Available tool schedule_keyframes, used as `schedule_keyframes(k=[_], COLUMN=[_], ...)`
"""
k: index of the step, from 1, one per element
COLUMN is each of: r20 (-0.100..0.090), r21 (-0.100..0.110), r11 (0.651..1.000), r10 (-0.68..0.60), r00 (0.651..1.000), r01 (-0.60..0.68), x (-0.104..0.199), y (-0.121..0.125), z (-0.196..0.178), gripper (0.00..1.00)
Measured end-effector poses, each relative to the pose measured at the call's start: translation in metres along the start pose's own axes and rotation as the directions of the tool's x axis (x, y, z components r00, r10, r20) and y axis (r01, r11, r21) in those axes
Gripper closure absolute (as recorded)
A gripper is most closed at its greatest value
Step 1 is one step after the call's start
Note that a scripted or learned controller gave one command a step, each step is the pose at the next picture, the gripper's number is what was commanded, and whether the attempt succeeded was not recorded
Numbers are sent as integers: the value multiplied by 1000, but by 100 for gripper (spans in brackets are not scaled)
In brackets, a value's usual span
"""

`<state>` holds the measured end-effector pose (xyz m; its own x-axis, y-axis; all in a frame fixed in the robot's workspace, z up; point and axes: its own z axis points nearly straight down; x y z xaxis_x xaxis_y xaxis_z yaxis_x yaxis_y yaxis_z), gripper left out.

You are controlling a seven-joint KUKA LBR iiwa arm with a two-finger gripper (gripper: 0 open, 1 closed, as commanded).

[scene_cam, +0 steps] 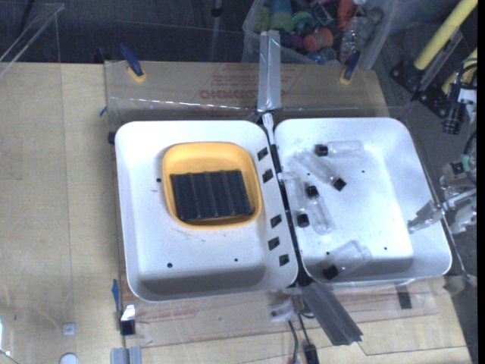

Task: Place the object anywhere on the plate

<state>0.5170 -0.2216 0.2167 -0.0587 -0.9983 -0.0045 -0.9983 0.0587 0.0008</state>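
Nearest you, a clear bottle [350, 254] lies in the right bin [394, 139], others beyond. Gripper [429, 217] at the right rim; spread or pressed together, you cannot tell. Yellow plate [176, 158], left bin, carries a dark grid. Nothing placed yet.

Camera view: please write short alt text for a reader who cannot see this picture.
Two shallow white bins sit side by side on a bench: the left bin holds a yellow plate with a dark ribbed rectangular object on it, and the right bin holds several clear small bottles with black caps. The gripper reaches over the right bin's right rim.
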Motion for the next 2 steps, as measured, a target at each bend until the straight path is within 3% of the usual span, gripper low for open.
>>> schedule_keyframes(k=[1, 2], r20=[-1, 0], r21=[4, 2], r11=[1000, 997], r10=[19, 72], r00=[1000, 997], r01=[-19, -72], x=[2, 2], y=[23, 36], z=[-40, -46], gripper=[0, 0])
